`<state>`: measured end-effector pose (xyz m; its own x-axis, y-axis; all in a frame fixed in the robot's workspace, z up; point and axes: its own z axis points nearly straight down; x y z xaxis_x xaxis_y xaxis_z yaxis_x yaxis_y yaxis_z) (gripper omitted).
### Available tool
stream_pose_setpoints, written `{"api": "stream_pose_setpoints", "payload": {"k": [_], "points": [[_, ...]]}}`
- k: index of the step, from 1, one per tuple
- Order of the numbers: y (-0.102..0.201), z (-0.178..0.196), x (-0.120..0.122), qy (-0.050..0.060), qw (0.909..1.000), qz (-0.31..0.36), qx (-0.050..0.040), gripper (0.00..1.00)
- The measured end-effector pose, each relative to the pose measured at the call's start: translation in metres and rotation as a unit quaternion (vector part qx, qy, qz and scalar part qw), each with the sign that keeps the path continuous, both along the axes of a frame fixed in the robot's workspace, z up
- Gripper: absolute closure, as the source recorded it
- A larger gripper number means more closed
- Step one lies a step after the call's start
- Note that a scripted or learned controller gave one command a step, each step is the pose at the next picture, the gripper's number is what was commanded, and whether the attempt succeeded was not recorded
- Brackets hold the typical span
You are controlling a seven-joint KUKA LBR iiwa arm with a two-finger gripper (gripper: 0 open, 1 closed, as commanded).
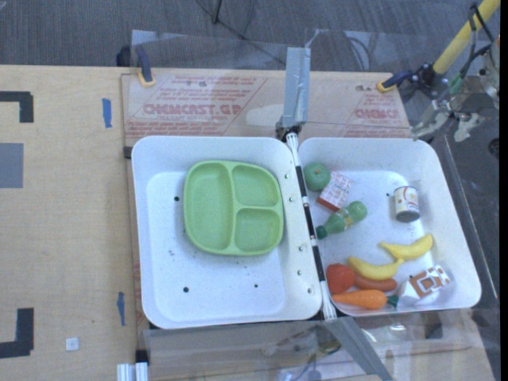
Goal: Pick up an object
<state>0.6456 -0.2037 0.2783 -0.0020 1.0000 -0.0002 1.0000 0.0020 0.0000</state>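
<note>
Position: one fixed camera above the bench
Facing: down at a slant
Coverage: left bin [151, 292] and right bin [456, 205] whole, from moderate height

Two white bins are sitting side by side: left bin [151, 292], right bin [456, 213]. One green divided plate [233, 207] is lying in the left bin. The right bin is holding two bananas [408, 248] [371, 267], one carrot [363, 298], one green apple [317, 176], one green bottle [342, 218], one small can [406, 203], two small cartons [335, 190] [427, 282], and one red item [340, 277], kind unclear.
</note>
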Motion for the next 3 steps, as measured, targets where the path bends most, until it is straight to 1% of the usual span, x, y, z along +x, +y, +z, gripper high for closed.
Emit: {"api": "stream_pose_setpoints", "payload": {"k": [1,2,3], "points": [[-0.007,-0.133,-0.052,-0.001,0.9945,0.105,-0.0003,0.0],[-0.011,-0.182,-0.043,-0.002,0.9987,0.052,0.0031,0.0],[-0.013,-0.171,-0.042,-0.003,0.9987,0.051,0.0005,1.0]]}}
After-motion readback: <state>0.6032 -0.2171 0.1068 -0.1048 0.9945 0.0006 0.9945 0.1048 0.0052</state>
